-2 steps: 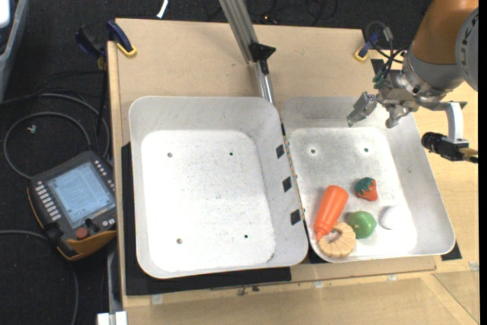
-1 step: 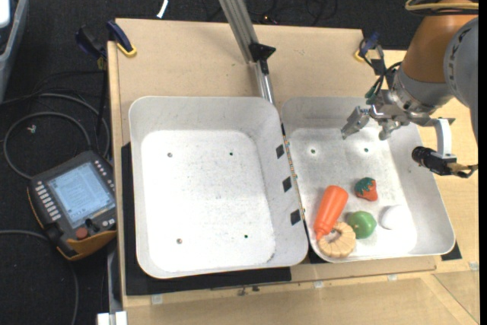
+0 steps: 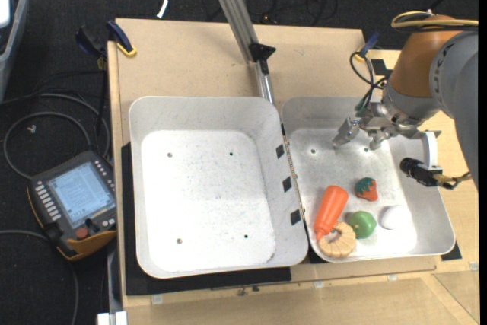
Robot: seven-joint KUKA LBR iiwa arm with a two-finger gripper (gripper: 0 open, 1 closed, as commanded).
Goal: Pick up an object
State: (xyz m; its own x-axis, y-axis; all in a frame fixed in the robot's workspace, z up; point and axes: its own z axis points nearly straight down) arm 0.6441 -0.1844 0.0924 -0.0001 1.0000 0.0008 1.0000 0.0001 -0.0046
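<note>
Here, the end effector (image 3: 359, 132) hovers with fingers spread and nothing between them above the right bin (image 3: 327, 156); near its front edge lie an orange carrot (image 3: 330, 209), strawberry (image 3: 367, 189), green ball (image 3: 363, 224), white ball (image 3: 391, 218) and tan biscuit (image 3: 337, 241).

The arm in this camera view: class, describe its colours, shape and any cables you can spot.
The arm is rounded and grey, with an orange band above the wrist. Thin dark cables loop beside it. Its hand is small, grey and metallic.
</note>
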